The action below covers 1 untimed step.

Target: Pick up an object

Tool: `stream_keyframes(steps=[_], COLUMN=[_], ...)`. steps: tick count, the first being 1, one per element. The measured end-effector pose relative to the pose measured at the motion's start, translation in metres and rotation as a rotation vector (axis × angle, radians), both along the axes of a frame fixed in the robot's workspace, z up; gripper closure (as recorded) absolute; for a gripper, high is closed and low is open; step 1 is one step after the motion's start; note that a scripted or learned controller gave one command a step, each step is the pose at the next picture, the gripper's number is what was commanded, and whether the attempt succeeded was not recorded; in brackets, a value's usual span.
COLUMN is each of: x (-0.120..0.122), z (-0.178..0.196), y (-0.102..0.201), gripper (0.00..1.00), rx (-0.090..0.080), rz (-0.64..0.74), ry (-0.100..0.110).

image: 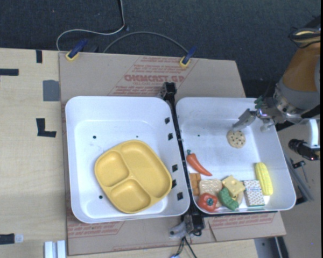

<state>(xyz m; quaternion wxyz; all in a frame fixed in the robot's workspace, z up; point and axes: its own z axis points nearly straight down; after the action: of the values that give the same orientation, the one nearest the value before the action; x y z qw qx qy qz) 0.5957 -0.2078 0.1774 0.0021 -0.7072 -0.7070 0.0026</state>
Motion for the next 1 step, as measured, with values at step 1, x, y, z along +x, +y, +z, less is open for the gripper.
stream_keyframes(steps=[1], x=[0.0252], z=[-0.0599], y=[-0.0069], gripper=[0.0], rx=[0.0], rz=[0.002], ry=[-0.001])
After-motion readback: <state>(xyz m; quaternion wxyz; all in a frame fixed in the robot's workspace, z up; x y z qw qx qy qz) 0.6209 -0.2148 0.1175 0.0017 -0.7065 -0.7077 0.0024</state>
